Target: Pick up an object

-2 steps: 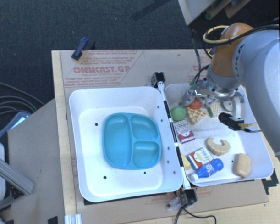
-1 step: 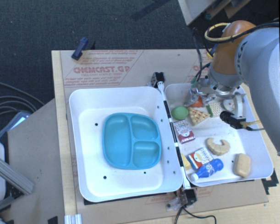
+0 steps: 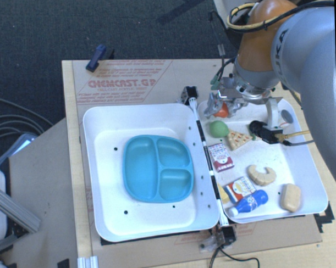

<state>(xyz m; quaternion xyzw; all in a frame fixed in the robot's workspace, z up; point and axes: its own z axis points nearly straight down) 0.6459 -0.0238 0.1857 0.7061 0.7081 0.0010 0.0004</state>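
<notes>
Your gripper (image 3: 221, 106) sits low at the far end of the right bin (image 3: 315, 178), directly over a small orange-red object (image 3: 223, 109). Whether the fingers are apart or closed on it cannot be told; the wrist hides them. A green ball (image 3: 218, 128) lies just nearer the camera than the gripper, with a waffle-patterned piece (image 3: 237, 139) beside it. The blue divided plate (image 3: 157, 168) is well off in the other bin. Judged step: the grasp attempt at the orange-red object. Your next move calls for a confirmed closure, then a straight lift clear of the green ball.
</notes>
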